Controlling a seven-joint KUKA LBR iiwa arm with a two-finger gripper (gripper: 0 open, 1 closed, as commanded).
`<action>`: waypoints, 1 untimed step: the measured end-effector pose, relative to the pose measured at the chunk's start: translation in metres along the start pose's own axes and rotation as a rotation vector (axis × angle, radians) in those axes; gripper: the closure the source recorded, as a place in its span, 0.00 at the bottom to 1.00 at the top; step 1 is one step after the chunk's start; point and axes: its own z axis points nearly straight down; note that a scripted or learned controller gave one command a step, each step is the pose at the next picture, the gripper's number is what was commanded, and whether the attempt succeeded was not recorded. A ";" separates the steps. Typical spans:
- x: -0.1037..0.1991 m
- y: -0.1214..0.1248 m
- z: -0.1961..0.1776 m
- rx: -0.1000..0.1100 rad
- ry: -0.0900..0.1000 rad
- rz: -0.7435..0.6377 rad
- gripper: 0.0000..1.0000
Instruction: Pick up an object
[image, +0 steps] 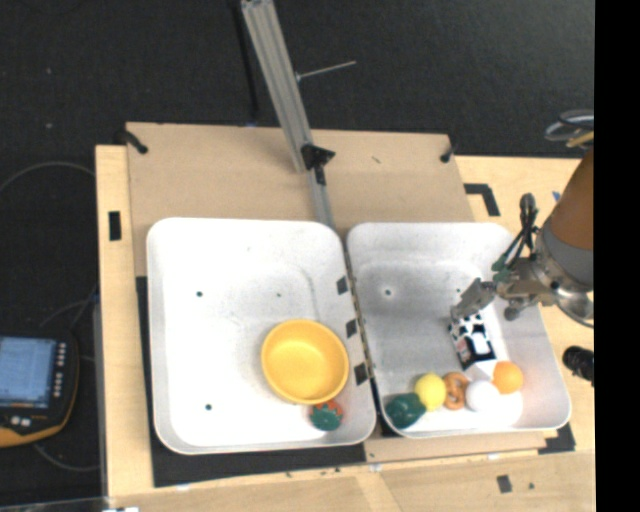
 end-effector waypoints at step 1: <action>0.000 0.000 0.000 0.000 0.000 0.002 0.00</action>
